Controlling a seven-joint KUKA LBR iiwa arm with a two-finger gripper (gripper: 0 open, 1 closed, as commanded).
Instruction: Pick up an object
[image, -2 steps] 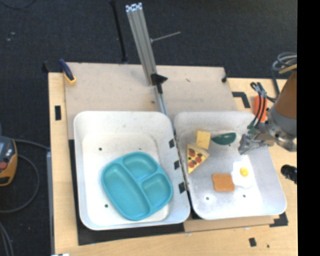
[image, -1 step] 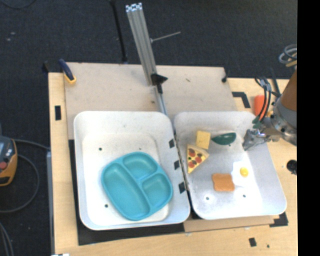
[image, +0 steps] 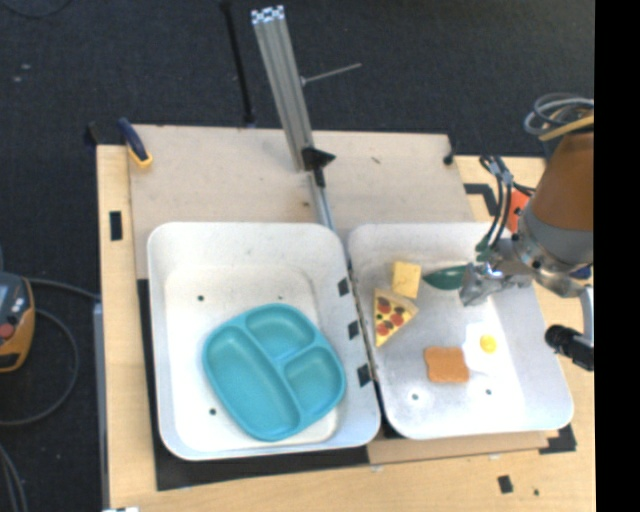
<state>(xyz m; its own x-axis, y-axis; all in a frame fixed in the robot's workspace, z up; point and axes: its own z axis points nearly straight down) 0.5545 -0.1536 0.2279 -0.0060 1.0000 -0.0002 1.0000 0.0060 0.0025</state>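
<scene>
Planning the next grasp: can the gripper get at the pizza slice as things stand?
Probably yes. The pizza slice lies flat in the right bin, nothing on top; the gripper hovers close by. The yellow block sits just beyond it, apart.

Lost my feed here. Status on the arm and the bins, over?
Gripper low over right bin, beside green piece. Cheese, pizza slice, orange piece, egg all lying loose. Teal tray in left bin.
</scene>
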